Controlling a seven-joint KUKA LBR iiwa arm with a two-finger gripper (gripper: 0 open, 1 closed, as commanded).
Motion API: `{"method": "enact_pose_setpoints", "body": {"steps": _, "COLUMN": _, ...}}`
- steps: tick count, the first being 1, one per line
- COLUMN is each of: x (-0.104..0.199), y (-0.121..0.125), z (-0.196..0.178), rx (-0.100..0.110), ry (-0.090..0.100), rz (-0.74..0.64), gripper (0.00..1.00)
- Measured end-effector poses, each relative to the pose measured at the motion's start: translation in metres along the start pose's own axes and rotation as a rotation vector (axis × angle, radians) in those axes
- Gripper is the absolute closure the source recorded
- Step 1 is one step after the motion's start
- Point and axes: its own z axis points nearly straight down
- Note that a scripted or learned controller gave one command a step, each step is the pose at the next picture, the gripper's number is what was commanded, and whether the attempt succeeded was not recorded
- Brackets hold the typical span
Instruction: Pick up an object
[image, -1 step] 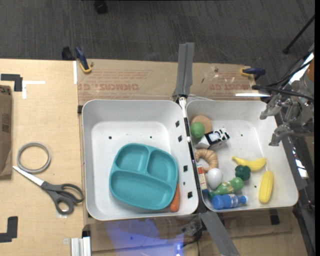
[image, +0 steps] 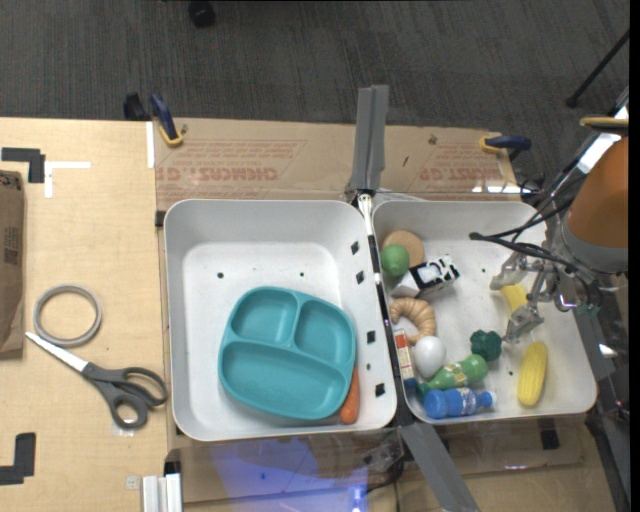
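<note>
My gripper (image: 508, 306) hangs over the right side of the right bin (image: 575, 405), its fingers spread open. A small yellow block (image: 513, 297) lies on the bin floor in the gap between them, not clamped. A yellow corn cob (image: 532, 372) and a dark green toy (image: 486, 344) lie just below the gripper. Further left are a green ball (image: 395, 260), a black-and-white toy (image: 436, 273), a wooden ring (image: 415, 315), a white egg (image: 429, 353) and a blue bottle (image: 456, 402).
The left bin (image: 200, 240) holds a teal divided plate (image: 290, 350) with an orange carrot (image: 349, 401) at its right edge. Scissors (image: 108, 380) and a tape roll (image: 67, 313) lie on the bench at left. Cables (image: 520, 238) trail from the arm over the right bin.
</note>
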Motion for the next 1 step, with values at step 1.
{"method": "enact_pose_setpoints", "body": {"steps": 1, "x": 0.0741, "y": -0.0023, "z": 0.0027, "rx": 0.0, "ry": 0.001, "rz": 0.075, "gripper": 0.0}}
